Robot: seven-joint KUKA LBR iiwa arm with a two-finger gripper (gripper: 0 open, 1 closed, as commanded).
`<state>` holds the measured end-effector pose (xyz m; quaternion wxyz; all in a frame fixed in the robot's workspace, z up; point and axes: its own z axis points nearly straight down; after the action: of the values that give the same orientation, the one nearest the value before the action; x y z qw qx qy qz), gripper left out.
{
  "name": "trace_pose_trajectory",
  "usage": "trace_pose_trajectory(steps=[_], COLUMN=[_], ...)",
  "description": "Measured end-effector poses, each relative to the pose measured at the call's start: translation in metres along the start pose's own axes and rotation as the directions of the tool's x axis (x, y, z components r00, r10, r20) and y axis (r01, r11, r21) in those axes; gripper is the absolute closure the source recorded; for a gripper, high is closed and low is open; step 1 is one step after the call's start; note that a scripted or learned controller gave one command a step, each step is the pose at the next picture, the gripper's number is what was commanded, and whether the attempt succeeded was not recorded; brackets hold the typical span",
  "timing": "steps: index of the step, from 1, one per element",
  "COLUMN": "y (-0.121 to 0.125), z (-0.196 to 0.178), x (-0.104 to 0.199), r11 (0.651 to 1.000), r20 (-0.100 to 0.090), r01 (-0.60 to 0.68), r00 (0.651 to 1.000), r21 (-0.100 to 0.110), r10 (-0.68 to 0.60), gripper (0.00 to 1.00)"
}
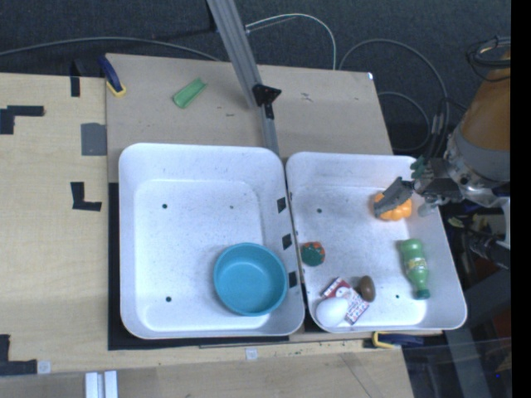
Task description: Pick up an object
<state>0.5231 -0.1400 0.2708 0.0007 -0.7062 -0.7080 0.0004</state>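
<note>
The tool sits right on the orange toy near the right bin's far right edge, grip state I cannot tell; it looks small, light, smooth-skinned, best pinched across its middle.

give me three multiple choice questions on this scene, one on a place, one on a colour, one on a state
1. Where is the blue bowl?
A. left bin
B. right bin
C. on the bench outside the bins

2. What colour is the bottle in the right bin?
A. red
B. green
C. white

3. How does the bottle lie?
A. standing upright
B. on its side
C. held between the gripper's fingers

Answers:
1. A, the bowl sits at the near right corner of the left bin.
2. B, its body and cap are green.
3. B, it lies flat on the bin floor, apart from the gripper, which is by the orange thing.
</note>
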Motion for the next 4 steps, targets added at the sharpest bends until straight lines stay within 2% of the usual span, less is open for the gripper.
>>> trace_pose_trajectory(steps=[1, 3, 4], y=[0.000, 0.003, 0.001], z=[0.000, 0.102, 0.147], x=[0.000, 0.015, 0.011], r11=[1.000, 1.000, 1.000], r20=[0.000, -0.001, 0.000], r01=[0.000, -0.001, -0.002], r00=[1.000, 1.000, 1.000], r21=[0.000, 0.005, 0.006], r10=[0.000, 0.001, 0.002], gripper=[0.00, 0.00, 0.00])
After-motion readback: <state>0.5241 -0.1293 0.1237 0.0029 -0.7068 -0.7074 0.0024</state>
